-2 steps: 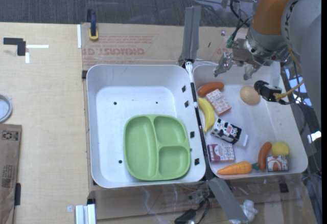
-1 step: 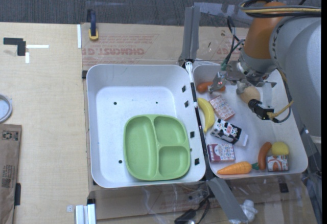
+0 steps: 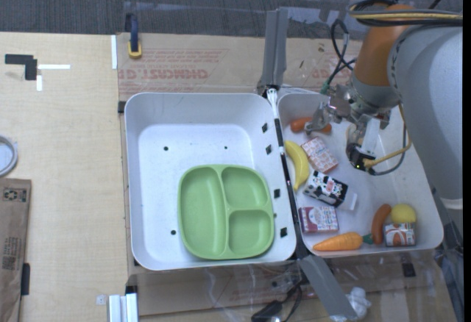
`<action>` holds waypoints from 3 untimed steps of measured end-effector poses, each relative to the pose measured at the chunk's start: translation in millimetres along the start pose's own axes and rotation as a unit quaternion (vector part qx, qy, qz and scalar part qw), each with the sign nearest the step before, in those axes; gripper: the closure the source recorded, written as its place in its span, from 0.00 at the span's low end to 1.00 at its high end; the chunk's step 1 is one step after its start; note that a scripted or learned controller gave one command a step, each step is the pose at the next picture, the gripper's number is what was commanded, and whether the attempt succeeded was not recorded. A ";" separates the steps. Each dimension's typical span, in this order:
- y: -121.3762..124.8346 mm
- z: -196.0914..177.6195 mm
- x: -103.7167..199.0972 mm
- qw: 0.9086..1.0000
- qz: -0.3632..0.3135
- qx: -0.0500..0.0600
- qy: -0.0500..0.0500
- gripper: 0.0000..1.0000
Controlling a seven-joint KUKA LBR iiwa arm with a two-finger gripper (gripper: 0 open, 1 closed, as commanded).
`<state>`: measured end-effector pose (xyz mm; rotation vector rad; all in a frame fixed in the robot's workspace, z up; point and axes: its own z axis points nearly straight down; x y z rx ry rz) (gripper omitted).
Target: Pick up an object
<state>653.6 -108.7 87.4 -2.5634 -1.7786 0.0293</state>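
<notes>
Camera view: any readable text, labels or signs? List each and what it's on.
Red print on the cardboard behind the bins: mirrored or upside down, unreadable.
Recycling symbol on the brown bag; its small print is blurred.
Labels on the packets in the right bin: too small to read.

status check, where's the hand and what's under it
Hand low over back of right white bin, nothing seen between fingers. Small orange piece and pink packet nearest. Yellow banana along left wall, apart.
</notes>
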 end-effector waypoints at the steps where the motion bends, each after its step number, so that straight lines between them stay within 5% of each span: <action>1: 27.4 -0.6 -81.0 0.991 0.136 0.006 -0.001 0.00; 2: 32.6 -11.9 -77.9 0.991 0.134 -0.008 0.001 1.00; 3: 9.1 -126.3 -18.7 0.980 0.200 -0.012 0.003 1.00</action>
